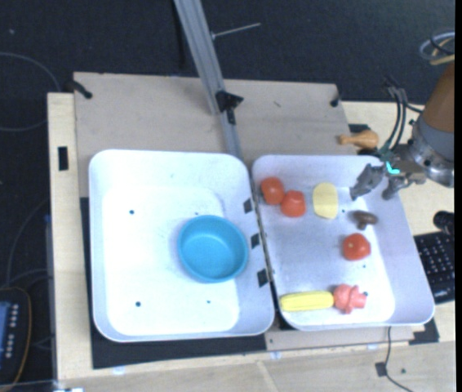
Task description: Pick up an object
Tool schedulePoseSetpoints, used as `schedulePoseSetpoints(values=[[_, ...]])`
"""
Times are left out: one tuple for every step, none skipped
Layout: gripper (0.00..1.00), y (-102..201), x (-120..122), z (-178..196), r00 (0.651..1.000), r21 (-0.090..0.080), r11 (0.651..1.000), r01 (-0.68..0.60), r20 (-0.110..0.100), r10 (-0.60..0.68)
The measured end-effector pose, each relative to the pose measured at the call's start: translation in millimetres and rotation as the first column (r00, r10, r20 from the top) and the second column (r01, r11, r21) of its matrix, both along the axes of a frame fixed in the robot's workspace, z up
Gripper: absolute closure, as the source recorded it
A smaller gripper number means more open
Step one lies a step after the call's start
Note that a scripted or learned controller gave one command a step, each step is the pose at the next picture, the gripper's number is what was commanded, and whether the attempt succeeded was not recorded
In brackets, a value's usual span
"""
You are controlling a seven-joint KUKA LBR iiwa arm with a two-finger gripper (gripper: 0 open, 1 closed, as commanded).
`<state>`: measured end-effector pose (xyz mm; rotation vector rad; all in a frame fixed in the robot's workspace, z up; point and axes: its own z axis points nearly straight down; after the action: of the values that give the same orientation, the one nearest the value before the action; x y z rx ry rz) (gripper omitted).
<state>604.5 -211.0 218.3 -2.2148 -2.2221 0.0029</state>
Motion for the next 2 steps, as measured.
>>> schedulePoseSetpoints(values=[[0.0,0,2,4,1.0,-0.002,1.0,-0.001,0.008,0.001],[0.0,-8,8,-43,1.0,-0.005,1.0,0.003,0.001,-0.003]])
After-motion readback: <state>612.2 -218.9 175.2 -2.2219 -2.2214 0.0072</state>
